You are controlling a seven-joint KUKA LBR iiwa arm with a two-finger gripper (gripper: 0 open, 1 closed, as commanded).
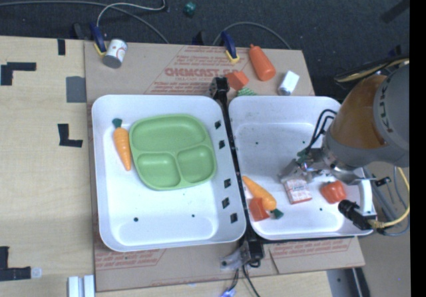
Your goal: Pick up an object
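Observation:
My gripper (pixel 301 168) is low in the right bin (pixel 266 122), near its right side, just above a small pink-and-white packet (pixel 297 191). A red toy piece (pixel 333 191) lies right of the packet. At the bin's front left lie an orange carrot (pixel 258 190) and a red block (pixel 257 209). The arm's grey body and orange band hide the wrist.
The left bin (pixel 110 176) holds a green divided plate (pixel 173 151) and a carrot (pixel 122 144) beside it. Behind the bins on the cardboard lie an orange bottle shape (pixel 261 62), an orange block (pixel 237 79), a white cube (pixel 288 82) and a small can (pixel 115 52).

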